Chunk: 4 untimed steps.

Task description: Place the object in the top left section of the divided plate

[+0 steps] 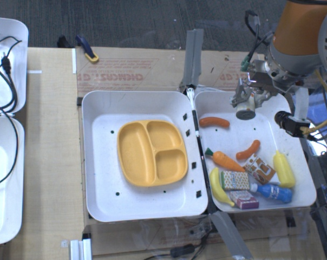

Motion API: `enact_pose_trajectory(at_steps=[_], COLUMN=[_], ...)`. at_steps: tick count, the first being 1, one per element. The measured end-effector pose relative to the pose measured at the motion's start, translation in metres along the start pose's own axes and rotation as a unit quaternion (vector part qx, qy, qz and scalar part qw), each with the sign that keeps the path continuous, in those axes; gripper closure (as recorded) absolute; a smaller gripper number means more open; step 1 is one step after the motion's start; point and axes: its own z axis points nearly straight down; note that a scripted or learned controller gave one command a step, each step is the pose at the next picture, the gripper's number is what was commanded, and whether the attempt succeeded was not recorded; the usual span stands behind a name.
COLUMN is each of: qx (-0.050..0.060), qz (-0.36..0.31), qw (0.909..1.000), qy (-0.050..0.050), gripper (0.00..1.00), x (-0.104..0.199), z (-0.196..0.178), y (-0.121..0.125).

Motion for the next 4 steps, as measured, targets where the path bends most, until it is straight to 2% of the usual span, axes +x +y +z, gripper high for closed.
enact_pose_trajectory(at_steps=[1, 2, 3, 4], qx=[0.0, -0.001, -0.001, -0.001], qz=[-0.119, -0.14, -0.14, -0.14], qw=[0.9929, 0.9901, 0.9901, 0.9901], qy=[0.0, 0.0, 0.0, 0.0], gripper=[1.0, 1.0, 0.0, 1.0], x=[0.071, 0.107, 0.107, 0.106], z=[0.046, 0.11, 0.109, 0.1], y=[-0.004, 0.058, 0.058, 0.058])
